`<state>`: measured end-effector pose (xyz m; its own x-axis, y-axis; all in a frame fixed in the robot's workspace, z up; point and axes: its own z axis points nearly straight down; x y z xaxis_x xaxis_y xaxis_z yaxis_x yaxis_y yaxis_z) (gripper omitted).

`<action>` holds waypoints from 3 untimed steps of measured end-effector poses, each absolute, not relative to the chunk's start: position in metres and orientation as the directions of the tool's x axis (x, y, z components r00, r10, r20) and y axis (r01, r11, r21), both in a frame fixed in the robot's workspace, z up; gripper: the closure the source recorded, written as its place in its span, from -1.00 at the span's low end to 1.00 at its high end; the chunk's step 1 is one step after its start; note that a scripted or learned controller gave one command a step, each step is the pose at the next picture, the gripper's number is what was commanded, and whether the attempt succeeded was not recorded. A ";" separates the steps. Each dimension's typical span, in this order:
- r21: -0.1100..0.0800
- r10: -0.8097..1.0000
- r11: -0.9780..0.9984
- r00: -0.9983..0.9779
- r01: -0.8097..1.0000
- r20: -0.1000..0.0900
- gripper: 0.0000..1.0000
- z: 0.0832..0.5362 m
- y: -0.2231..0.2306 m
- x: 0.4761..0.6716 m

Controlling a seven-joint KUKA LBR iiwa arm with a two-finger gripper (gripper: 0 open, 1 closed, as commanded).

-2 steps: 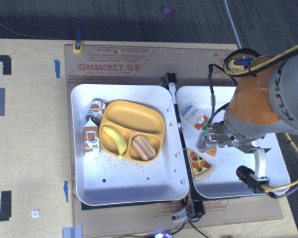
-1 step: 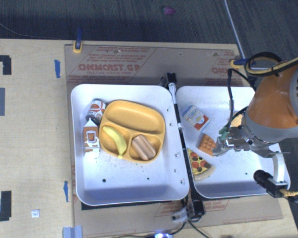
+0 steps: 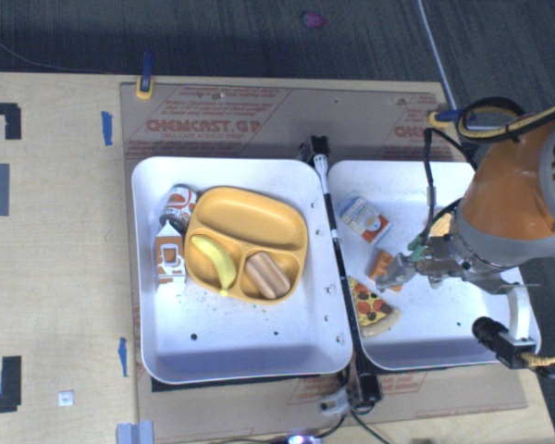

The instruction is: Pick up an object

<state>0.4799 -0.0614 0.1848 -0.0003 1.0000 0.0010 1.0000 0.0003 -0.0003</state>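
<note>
Orange and small, a toy block [image 3: 380, 265] lies in the right bin [image 3: 444, 354], just beside the gripper [image 3: 404, 271] and above a toy pizza slice [image 3: 371, 307]. A blue-and-white carton [image 3: 363, 218] lies further up the same bin. The arm [image 3: 509, 202] reaches in from the right, wrist low over the bin, with the gripper directed left toward the block. Whether it is gripping anything cannot be told. The left bin [image 3: 240, 363] holds a yellow divided plate [image 3: 250, 215] containing a toy banana [image 3: 215, 259] and a toy hot dog [image 3: 267, 275].
</note>
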 end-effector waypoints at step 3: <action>0.029 1.000 -0.004 0.004 1.000 -0.016 1.00 0.101 -0.104 0.487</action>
<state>0.4867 -0.1038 0.1012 0.0040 0.9999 -0.0157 0.9996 -0.0035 0.0287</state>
